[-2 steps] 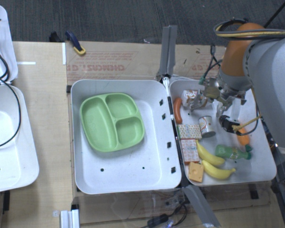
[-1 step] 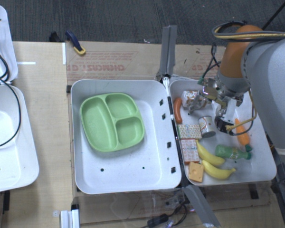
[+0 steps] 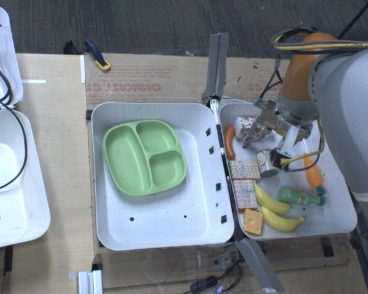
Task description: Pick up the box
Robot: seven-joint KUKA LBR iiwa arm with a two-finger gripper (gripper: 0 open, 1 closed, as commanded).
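Note:
In the right bin [image 3: 337, 222], a small box [image 3: 244, 168] with a pale dotted pattern lies flat near the left wall. A second small box [image 3: 245, 188], white with red markings, lies just in front of it. My gripper [image 3: 256, 135] hangs low over the back of this bin, above and slightly right of the patterned box. It sits close to a white packet [image 3: 245, 124] and a red sausage [image 3: 229, 141]. I see nothing held in it.
The right bin also holds a silver can [image 3: 264, 162], two bananas [image 3: 275, 208], an orange cheese wedge [image 3: 253, 221], a green bottle [image 3: 299, 196] and a carrot [image 3: 314, 176]. In the left bin [image 3: 110, 219] lies a green divided plate [image 3: 145, 157].

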